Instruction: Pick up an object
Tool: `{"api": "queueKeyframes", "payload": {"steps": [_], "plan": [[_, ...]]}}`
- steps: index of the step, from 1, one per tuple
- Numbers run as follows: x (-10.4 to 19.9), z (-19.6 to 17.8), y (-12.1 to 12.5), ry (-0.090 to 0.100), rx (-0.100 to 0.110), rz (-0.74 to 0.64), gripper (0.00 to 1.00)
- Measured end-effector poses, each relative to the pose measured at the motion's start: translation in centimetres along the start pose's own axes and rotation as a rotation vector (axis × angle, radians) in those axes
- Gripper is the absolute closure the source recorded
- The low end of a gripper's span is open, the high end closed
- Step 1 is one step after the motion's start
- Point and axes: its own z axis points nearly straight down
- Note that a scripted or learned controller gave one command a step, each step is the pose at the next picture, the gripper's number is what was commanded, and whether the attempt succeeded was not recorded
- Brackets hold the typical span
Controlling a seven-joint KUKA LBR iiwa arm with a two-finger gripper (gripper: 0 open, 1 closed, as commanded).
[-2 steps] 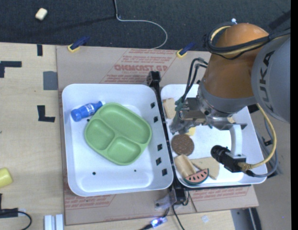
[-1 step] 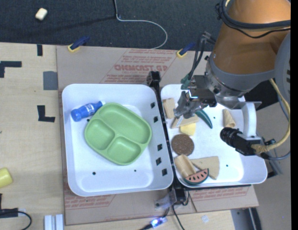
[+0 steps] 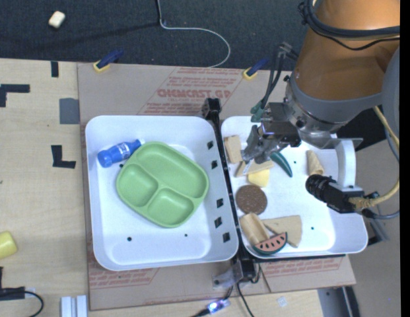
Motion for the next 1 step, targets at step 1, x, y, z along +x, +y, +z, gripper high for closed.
{"api": "queueKeyframes", "payload": {"steps": [1], "plan": [[0.03,-0.92,0.00,-0.001,0.003,-0.001,1.00]]}}
